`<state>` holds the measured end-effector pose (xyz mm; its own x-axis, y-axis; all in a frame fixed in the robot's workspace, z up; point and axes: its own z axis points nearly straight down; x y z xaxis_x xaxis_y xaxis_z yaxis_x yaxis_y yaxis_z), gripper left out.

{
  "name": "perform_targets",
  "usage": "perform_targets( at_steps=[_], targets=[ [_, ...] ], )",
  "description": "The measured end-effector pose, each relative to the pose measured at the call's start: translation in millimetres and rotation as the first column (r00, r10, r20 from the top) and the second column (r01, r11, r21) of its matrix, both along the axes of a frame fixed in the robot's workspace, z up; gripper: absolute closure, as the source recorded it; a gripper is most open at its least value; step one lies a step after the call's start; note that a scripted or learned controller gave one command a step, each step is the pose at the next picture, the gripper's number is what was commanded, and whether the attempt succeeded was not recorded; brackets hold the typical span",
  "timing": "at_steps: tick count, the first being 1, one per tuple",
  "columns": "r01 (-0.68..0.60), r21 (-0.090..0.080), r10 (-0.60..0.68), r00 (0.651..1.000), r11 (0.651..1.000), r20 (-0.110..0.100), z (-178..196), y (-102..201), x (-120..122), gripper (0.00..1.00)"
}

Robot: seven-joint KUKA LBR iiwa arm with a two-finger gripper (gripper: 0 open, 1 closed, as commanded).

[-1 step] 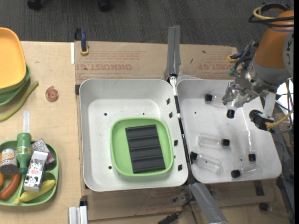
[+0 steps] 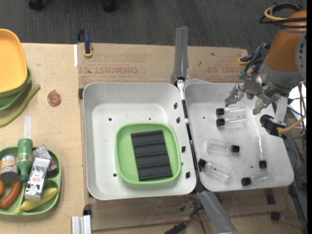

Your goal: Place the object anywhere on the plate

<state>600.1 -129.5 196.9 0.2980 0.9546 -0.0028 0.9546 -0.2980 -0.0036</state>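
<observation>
A green square plate [image 2: 123, 150] lies in the left bin [image 2: 97, 111], and a black ridged block [image 2: 151, 155] rests on it. Several clear vials with black caps lie scattered in the right bin [image 2: 278, 152]; two of them [image 2: 233, 114] sit side by side near its back. My gripper [image 2: 245, 101] hovers over the back of the right bin, just above and to the right of that pair. Its fingers are spread open and nothing is between them.
More vials lie mid-bin [image 2: 222, 147] and near the front edge [image 2: 215, 169]. A raised divider [image 2: 184, 121] separates the bins. On the bench to the left stand yellow plates [image 2: 10, 62] and a green tray of toy food [image 2: 29, 182].
</observation>
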Motion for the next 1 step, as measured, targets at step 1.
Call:
perform_targets(
  at_steps=[1],
  targets=[
    [-0.060,0.000,0.060,0.998,0.998,0.002,90.2,-43.6,-27.2,0.00]
  ],
)
